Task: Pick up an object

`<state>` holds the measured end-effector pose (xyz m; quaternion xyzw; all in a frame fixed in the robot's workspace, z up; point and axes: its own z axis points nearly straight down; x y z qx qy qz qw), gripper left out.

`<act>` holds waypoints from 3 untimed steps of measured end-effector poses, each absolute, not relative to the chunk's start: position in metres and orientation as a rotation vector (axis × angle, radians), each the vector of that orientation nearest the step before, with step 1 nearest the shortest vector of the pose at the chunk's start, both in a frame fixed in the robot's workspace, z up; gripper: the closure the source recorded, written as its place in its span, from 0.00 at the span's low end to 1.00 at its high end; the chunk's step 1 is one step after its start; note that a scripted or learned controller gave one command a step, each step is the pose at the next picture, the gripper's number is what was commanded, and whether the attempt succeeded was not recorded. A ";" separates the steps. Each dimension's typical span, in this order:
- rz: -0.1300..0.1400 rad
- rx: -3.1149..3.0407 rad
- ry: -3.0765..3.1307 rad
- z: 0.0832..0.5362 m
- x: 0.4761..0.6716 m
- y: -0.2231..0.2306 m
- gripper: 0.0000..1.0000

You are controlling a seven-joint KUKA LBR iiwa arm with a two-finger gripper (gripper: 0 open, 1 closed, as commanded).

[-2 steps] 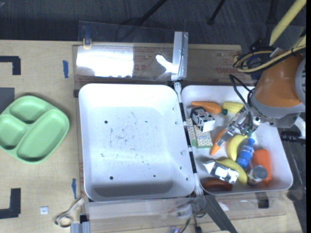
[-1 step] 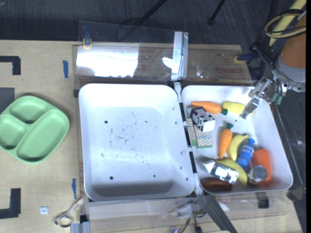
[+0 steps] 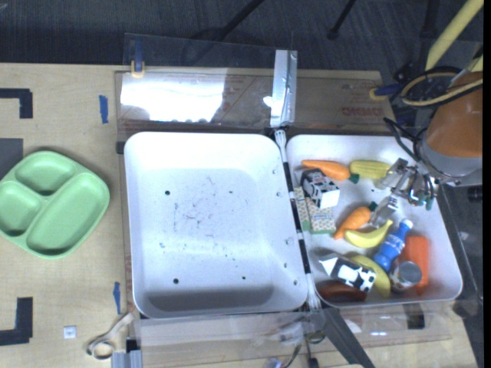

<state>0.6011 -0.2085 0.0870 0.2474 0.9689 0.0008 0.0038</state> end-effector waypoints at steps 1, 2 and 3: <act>0.004 1.121 2.931 0.087 0.605 -0.168 0.00; 0.002 1.140 2.925 0.114 0.561 -0.208 0.00; 0.002 1.509 2.751 0.087 0.564 -0.164 0.00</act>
